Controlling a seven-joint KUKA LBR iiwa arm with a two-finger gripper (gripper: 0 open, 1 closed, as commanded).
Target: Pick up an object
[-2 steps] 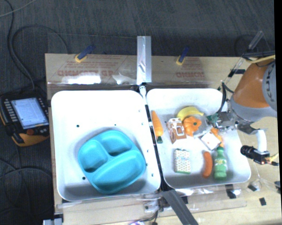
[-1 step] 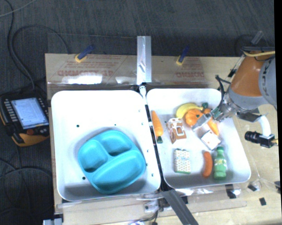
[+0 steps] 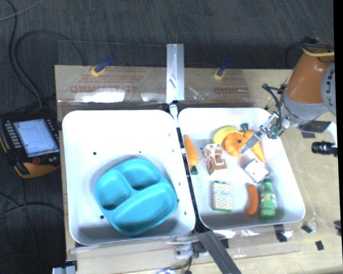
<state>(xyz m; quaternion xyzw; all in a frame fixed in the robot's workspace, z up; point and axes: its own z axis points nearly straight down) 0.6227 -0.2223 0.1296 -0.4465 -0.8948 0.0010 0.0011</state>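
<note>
**Over the right bin: choosing a clean grasp among crowded toys**

At the upper right corner of the right bin [image 3: 203, 214], the gripper [image 3: 270, 128] hangs over the rim area, close to a cluster of toy food. Whether its jaws stand wide or narrow cannot be told from this slanted view; nothing is visibly held between them.

No object is lifted yet, so the step in hand looks like the approach and choice of target. Candidates all lie in the right bin: an orange pumpkin-like fruit [image 3: 234, 142] touching a yellow banana [image 3: 223, 133], an orange carrot piece [image 3: 256, 148] just beside the gripper, a white block [image 3: 256, 170] below it, a green bottle [image 3: 267, 200] beside a red-orange sausage [image 3: 252, 199], a patterned packet [image 3: 221, 196], a small carton [image 3: 215, 157], and a long carrot [image 3: 190, 152] against the left wall. The left bin [image 3: 81, 137] holds a blue divided plate [image 3: 135, 194].

To do this well, I would judge the nearest cluster risky: pumpkin, banana and carrot piece touch, so jaws could wedge or push things aside. A piece with bare floor on both sides, such as the white block or the packet, would likely give a surer grip. Come down straight, centred, with jaws across the narrow side.
</note>
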